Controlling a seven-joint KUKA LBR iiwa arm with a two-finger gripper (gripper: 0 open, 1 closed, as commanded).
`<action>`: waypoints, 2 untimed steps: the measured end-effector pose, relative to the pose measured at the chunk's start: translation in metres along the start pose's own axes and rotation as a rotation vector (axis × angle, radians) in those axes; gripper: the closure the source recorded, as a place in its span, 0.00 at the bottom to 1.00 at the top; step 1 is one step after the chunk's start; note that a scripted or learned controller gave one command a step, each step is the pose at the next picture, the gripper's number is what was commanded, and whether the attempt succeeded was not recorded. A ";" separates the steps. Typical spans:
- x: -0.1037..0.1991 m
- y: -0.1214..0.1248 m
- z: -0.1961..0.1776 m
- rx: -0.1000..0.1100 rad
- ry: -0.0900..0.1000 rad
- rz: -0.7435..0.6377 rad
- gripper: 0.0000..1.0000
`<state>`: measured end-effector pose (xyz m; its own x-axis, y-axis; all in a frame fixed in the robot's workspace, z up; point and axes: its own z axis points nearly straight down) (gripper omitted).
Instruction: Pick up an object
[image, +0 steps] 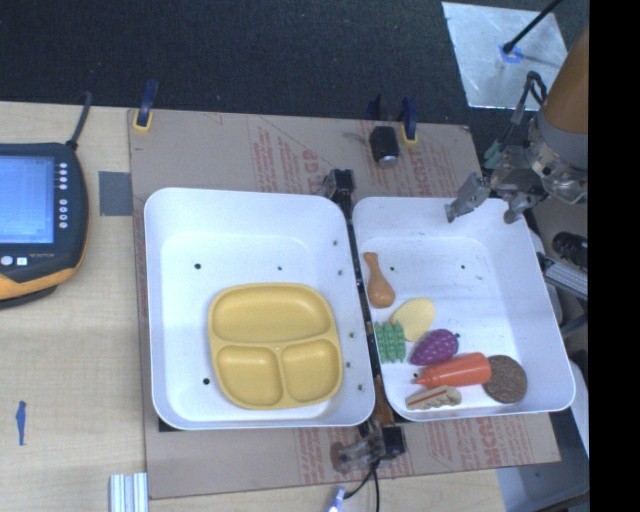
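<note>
The right bin (500, 270) holds several toy foods along its near-left side. They are a brown drumstick (378, 282), a pale yellow piece (413, 318), a green ridged piece (390, 342), purple grapes (434, 346), an orange carrot (455, 370), a brown round patty (506, 380) and a tan flat piece (433, 398). My gripper (490, 207) hovers over the bin's far edge, well away from the foods. It is open, its two fingers are spread, and nothing is between them.
The left bin (180, 240) holds a yellow divided tray (275, 345). A handheld control pendant (35, 220) lies at the far left of the bench. Black clamps (385, 145) sit behind the bins, and cables run at the near edge (365, 455).
</note>
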<state>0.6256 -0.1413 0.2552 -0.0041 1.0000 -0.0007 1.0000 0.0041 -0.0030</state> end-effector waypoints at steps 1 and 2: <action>-0.016 -0.087 0.046 0.001 0.000 0.000 0.00; 0.035 -0.106 0.145 -0.002 -0.003 0.001 0.00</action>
<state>0.5190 -0.1065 0.1108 -0.0036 1.0000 -0.0038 1.0000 0.0036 -0.0009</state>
